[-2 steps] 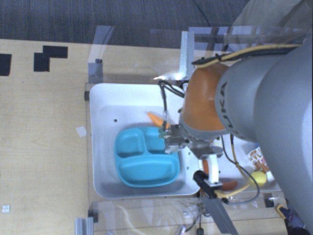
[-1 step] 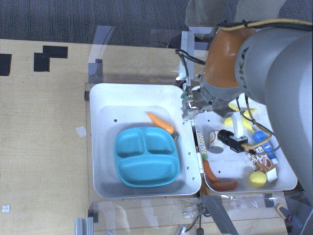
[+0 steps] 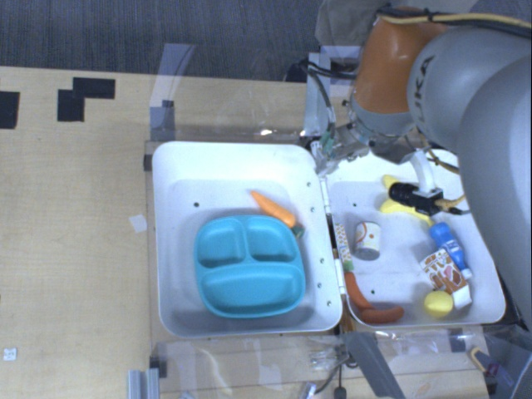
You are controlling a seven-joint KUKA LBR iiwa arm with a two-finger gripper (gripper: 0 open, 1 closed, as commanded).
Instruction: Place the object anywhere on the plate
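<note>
A blue divided plate [image 3: 249, 268] lies in the left bin [image 3: 179, 223]. An orange carrot [image 3: 274, 209] rests on the bin floor against the plate's far right rim, its green end by the plate's corner. My gripper [image 3: 327, 150] hangs over the far end of the wall between the two bins, up and to the right of the carrot, and nothing shows in it. The grey arm with its orange band [image 3: 391, 65] covers the far right corner of the right bin.
The right bin [image 3: 490, 306] holds a small white can [image 3: 366, 239], a reddish sausage [image 3: 370, 306] at the near edge, a yellow lemon [image 3: 439, 303], a blue bottle [image 3: 447, 246] and a printed packet [image 3: 445, 274].
</note>
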